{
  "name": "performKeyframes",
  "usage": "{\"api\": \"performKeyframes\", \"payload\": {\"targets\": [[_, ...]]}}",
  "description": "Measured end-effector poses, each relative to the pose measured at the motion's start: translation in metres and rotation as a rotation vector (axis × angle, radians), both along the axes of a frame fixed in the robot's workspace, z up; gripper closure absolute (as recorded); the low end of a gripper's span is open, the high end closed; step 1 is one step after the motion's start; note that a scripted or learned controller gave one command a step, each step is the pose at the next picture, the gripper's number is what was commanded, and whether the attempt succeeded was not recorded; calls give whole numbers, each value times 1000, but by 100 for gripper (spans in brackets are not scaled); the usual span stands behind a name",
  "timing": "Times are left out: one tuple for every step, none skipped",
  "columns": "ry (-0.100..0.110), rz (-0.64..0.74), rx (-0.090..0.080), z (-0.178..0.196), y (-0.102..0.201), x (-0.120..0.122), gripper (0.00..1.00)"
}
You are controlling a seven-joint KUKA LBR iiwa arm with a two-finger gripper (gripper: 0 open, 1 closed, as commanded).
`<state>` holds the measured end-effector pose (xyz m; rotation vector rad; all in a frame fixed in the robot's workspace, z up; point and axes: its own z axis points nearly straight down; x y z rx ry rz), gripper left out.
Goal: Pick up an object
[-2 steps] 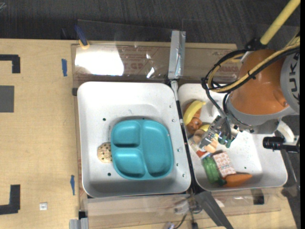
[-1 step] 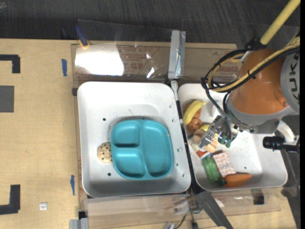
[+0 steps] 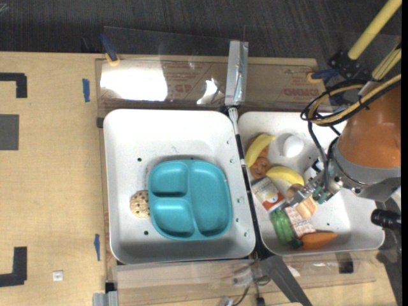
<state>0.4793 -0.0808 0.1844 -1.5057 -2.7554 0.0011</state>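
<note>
Orange-banded at the wrist, the grey arm sets its two-finger gripper (image 3: 310,198) low over the right white bin (image 3: 357,225) — whether the jaws are open or clamped, I cannot tell. Beneath it lie a small printed packet (image 3: 298,217), a yellow plastic banana (image 3: 285,175) at ten o'clock and an orange carrot (image 3: 317,239) at six. The packet looks light and thin; probably best pinched across its short edges. A teal divided tray (image 3: 189,198) fills the left bin (image 3: 121,171).
</note>
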Motion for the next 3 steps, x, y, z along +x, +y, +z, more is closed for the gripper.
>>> {"api": "performKeyframes", "payload": {"targets": [[-18, -378, 0, -78, -20, 23, 0], [-31, -783, 5, -86, -27, 73, 0], [-35, -780, 5, -76, -26, 74, 100]]}}
